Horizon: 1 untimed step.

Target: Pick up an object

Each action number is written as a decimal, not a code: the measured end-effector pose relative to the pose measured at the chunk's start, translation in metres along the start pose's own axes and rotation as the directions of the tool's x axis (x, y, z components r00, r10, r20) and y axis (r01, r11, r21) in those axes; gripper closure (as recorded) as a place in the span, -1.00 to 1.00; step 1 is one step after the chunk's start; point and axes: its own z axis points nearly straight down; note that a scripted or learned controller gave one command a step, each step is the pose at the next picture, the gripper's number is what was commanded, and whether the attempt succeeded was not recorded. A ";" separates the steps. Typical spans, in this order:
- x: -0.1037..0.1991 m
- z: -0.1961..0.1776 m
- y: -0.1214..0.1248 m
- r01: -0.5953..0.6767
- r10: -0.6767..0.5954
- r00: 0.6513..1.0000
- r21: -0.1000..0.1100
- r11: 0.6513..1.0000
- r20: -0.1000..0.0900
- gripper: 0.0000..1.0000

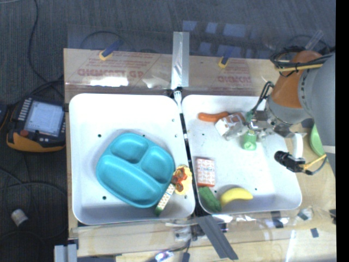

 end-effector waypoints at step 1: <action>0.000 -0.010 0.001 0.002 -0.002 1.000 0.000 1.000 0.003 1.00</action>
